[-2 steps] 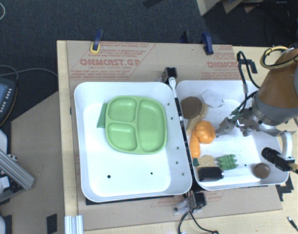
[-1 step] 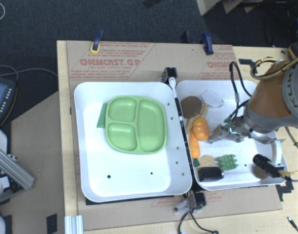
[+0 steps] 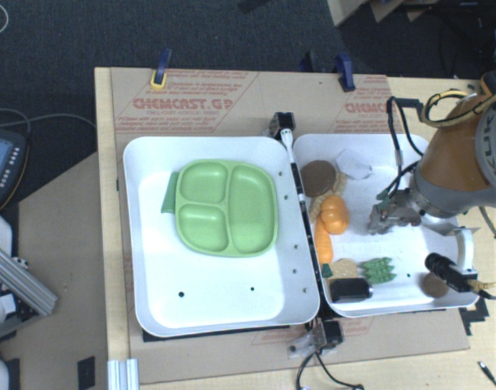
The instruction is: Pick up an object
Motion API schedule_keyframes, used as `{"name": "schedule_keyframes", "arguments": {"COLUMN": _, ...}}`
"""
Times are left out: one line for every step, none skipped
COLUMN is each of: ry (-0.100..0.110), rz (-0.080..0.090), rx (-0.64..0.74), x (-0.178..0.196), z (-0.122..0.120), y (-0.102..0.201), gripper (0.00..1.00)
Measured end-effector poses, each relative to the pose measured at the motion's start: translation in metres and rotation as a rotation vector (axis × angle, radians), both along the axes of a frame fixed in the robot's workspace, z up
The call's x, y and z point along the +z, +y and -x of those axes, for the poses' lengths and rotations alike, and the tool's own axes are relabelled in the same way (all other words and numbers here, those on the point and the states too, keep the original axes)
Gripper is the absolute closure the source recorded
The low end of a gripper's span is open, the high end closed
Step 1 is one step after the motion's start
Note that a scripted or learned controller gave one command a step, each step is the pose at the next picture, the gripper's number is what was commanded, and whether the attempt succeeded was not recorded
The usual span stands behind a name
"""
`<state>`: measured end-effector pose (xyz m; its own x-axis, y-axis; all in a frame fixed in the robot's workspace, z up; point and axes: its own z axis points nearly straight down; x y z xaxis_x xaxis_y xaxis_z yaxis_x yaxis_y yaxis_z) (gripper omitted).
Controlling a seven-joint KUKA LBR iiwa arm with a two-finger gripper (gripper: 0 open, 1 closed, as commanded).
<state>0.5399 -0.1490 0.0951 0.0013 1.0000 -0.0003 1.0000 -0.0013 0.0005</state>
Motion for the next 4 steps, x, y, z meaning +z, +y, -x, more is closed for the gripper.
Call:
{"name": "schedule_keyframes", "arguments": {"ry": -0.005, "rz": 0.002, "rx": 0.002, "x": 0.063, "z": -0.005, "y": 0.001, "gripper": 1.00}}
{"name": "schedule_keyframes", "arguments": {"ry": -0.008, "rz": 0.002, "rx": 0.003, "x": 0.119, "z": -0.015, "y": 0.006, "gripper": 1.00}}
{"name": "schedule_keyframes", "arguments": {"ry": -0.004, "rz": 0.001, "rx": 0.003, "x": 0.131, "z": -0.016, "y": 0.007, "gripper": 1.00}}
{"name": "schedule_keyframes", "arguments": {"ry": 0.003, "rz": -0.003, "rx": 0.007, "x": 0.140, "z": 0.000, "y": 0.060, "gripper": 1.00}}
